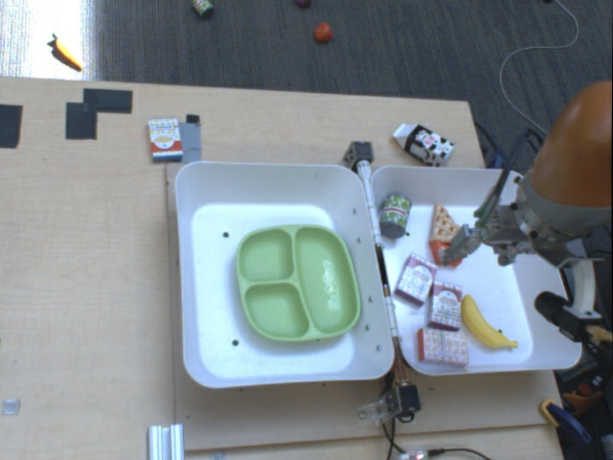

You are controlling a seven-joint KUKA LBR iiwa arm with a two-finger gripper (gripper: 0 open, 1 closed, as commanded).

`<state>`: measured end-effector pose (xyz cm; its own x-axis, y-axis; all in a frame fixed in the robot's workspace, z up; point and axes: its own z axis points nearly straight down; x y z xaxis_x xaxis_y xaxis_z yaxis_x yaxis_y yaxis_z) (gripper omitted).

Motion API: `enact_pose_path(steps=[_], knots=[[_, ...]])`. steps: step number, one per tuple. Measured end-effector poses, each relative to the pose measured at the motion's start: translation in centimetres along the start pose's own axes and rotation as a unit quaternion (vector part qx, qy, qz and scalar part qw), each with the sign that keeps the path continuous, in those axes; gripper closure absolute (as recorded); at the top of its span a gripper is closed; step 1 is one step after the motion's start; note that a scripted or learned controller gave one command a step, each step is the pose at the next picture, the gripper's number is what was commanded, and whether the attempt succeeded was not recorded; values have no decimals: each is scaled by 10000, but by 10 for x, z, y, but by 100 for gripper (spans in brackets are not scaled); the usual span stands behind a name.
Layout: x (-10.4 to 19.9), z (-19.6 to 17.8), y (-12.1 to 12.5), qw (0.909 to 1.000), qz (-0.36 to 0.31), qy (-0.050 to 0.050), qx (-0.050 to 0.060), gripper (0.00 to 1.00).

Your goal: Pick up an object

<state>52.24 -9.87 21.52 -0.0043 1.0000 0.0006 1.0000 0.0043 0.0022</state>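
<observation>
Gripper [466, 242] on the grey arm [575, 175] hangs low over the right bin [551, 357], reaching in from the right; whether it is open or closed cannot be told from this angle. Its tip sits just beside a pizza slice [442, 228], at the slice's lower right edge, and whether the two touch is unclear. Left of the slice, a small green can [394, 214] stands by the bin's left wall. Below the gripper lie two small pink-and-white boxes [415, 281], near each other, with a larger carton [442, 346] beneath them at the bin's front. A banana [486, 324] lies just right of the boxes, well below the gripper. In the left bin [206, 353] rests a green divided plate [297, 283]. On the bench beyond the bins lie a black-and-white carton [425, 144] and a small red-and-white box [165, 139].
</observation>
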Motion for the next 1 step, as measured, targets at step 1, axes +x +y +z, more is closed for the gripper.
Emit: enact_pose_path(steps=[1], knots=[[-26, 129, -34, 10000, 13, -10, -21, 0]])
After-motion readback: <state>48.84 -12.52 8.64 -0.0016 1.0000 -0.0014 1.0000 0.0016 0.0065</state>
